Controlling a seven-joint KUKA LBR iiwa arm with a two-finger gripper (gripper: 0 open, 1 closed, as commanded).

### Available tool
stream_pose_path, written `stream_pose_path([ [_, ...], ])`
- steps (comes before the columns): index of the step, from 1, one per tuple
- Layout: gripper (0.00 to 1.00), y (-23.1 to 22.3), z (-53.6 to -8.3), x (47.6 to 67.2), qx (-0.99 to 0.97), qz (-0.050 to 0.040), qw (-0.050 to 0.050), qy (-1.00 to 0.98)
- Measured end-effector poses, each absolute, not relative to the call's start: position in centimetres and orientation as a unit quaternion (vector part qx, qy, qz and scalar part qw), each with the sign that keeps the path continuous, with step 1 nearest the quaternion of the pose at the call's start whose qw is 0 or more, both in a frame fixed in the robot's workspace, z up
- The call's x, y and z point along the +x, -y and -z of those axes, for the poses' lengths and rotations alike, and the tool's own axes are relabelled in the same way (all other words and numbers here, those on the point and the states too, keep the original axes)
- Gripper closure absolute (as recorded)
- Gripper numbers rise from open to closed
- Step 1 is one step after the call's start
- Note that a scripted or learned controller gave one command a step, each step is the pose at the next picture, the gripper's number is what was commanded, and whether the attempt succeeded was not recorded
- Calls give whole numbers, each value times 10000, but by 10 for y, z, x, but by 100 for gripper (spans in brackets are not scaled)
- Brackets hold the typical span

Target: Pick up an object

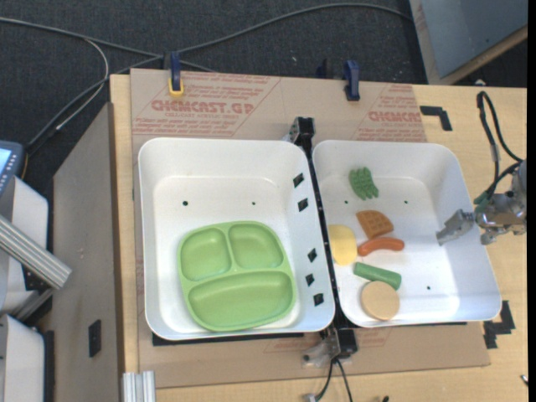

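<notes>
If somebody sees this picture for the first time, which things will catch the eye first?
First, the big light-green plastic tray with three compartments, lying in the left white bin. Next, the cluster of small toy foods in the right white bin, with the metal gripper at its right rim.

In the right bin (435, 174) I see six loose toy foods: green piece (363, 182) at twelve o'clock, waffle (374, 223), sausage (381, 245), yellow lump (342, 244), green pickle (377, 274), tan disc (380, 301) at six.
</notes>
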State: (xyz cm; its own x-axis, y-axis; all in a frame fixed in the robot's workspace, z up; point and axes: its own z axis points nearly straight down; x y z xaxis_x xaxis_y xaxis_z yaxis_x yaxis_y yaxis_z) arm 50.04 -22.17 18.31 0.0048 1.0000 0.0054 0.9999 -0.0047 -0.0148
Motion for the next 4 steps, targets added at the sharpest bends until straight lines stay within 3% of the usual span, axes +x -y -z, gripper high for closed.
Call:
stream_pose_path([
  [1,0,221,-191,504,-7070,0,7,7072],
  [3,0,214,-105,512,-7066,-5,26,7076],
  [4,0,212,-84,512,-7068,6,29,7074],
])
